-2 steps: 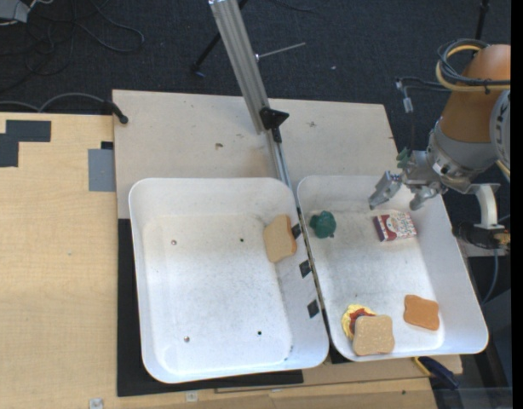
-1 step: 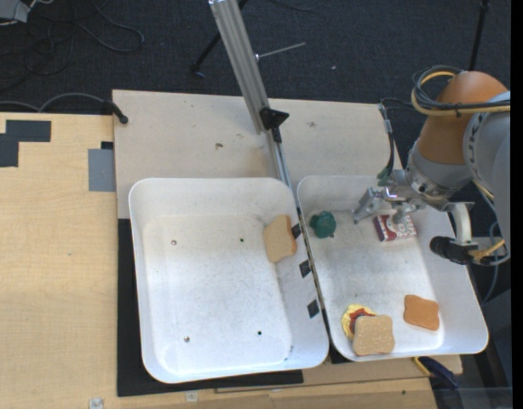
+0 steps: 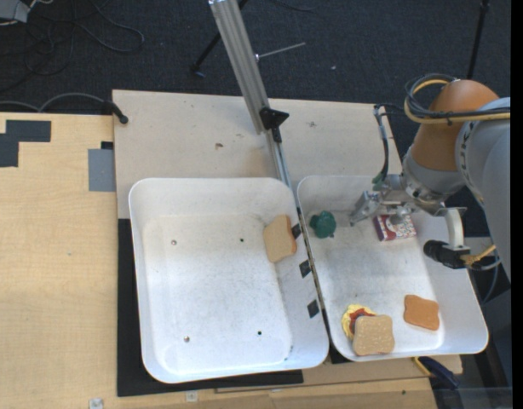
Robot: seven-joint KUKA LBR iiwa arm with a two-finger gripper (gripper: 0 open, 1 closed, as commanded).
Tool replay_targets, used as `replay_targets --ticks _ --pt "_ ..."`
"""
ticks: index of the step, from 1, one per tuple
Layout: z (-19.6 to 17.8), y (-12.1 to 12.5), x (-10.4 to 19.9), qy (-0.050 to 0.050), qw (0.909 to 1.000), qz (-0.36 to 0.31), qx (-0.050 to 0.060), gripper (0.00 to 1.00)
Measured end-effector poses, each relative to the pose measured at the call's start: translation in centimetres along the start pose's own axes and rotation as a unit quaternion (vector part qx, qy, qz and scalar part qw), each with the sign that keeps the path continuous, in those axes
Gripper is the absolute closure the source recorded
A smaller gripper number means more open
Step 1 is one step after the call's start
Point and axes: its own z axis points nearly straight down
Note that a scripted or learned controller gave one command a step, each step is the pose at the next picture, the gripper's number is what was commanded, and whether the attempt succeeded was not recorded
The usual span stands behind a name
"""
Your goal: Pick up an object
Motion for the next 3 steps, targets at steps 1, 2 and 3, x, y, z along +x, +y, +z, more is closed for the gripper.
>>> replay_targets --ticks 1,2,3 --pt "-1.2 0.1 -0.1 0.000 1.0000 0.000 -0.001 1.00" --pt "-6.6 0.0 -1.1 0.002 1.0000 0.002 0.001 1.00" --pt "-11.0 0.3 -1.5 0.002 1.0000 0.002 0.001 1.00"
